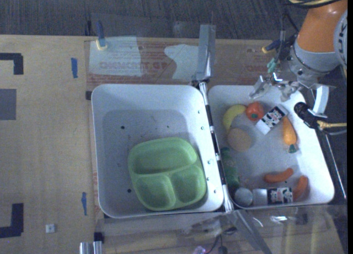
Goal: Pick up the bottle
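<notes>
Claw (274, 84) hangs over the 12 o'clock rim of the right bin (325, 176). Its fingers are spread apart with nothing between them. The grey arm with the orange band (324, 13) comes in from the 2 o'clock corner of the view.

Bottle (228, 166): dark green, lying along the right bin's left wall at about 8 o'clock in that bin, well apart from the claw. It is dim, so its cap end is hard to tell.

Other stuff in the right bin:
- yellow fruit (234, 114) at 11 o'clock, with a tan round piece (240, 139) just below it
- red-orange tomato (255, 111) touching the yellow fruit's 3 o'clock side
- black-and-white carton (272, 119) just beside the tomato, tilted
- carrot (289, 133) at 3 o'clock
- orange sausage shape (278, 176) at 5 o'clock
- along the 6 o'clock wall: a grey round object (243, 196), a second black-and-white carton (280, 195) and an orange piece (300, 187)

Left bin (110, 115) holds a green divided tray (165, 173) toward its 5 o'clock corner.
</notes>
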Available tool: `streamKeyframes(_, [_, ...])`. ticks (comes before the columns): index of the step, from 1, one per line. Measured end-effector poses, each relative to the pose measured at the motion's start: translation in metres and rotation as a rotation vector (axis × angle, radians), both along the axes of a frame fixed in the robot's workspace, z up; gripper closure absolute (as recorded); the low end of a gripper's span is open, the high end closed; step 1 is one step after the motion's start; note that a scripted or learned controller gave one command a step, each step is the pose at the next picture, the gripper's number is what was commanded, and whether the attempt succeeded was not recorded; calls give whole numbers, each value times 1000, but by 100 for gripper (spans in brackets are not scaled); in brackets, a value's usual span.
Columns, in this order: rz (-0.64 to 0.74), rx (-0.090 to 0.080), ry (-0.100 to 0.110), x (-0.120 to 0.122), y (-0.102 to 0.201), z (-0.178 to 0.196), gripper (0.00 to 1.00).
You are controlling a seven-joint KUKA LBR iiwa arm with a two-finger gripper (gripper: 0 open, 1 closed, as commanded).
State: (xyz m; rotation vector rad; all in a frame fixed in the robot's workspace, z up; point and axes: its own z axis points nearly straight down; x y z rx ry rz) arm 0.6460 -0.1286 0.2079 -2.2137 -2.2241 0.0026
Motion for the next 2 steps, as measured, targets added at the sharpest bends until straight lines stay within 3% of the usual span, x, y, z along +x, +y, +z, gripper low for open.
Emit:
streamKeyframes(1, [54, 1, 1, -142, 19, -71, 0])
streamKeyframes(2, [-80, 1, -5, -93, -12, -122, 0])
